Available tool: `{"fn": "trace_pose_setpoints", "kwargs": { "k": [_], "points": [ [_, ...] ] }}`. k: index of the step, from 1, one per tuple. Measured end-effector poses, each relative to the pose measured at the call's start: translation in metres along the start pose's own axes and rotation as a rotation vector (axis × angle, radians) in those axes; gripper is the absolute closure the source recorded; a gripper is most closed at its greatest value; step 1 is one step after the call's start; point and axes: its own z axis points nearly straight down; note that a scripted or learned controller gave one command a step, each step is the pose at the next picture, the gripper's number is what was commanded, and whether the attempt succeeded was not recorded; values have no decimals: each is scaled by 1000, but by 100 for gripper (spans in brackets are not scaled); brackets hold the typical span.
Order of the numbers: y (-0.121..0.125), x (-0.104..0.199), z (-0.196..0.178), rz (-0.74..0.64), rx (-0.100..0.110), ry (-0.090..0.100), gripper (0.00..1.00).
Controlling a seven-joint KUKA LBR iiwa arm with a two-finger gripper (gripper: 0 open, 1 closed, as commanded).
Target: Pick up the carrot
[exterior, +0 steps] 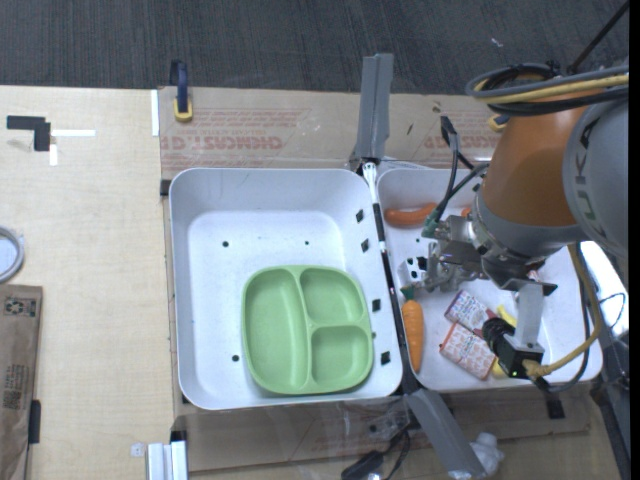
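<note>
The carrot (pixel 412 332) is orange with a small green top. It lies lengthwise against the left wall of the right bin (pixel 395 180), near the front. The grey arm with its orange band (pixel 535 173) reaches in from the right and hangs over the middle of that bin. My gripper (pixel 445 261) is low in the bin, up and to the right of the carrot's green end and apart from it. The wrist hides much of the bin floor behind it.
A green divided plate (pixel 306 329) sits in the left bin (pixel 200 268). The right bin also holds a red-orange sausage-like item (pixel 409 213) at the back, a small black-and-white object (pixel 414 268) beside the gripper, and two patterned packets (pixel 467 350) at the front right.
</note>
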Motion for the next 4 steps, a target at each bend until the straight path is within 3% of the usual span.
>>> {"fn": "trace_pose_setpoints", "kwargs": {
  "k": [1, 2, 3, 4],
  "points": [
    [7, 56, -21, 237, 2, -2, 100],
    [-2, 61, -49, 714, 1, -3, 100],
    [-1, 29, -38, 417, 3, -3, 100],
    [-2, 15, -18, 25, 3, 0, 100]
  ]
}}
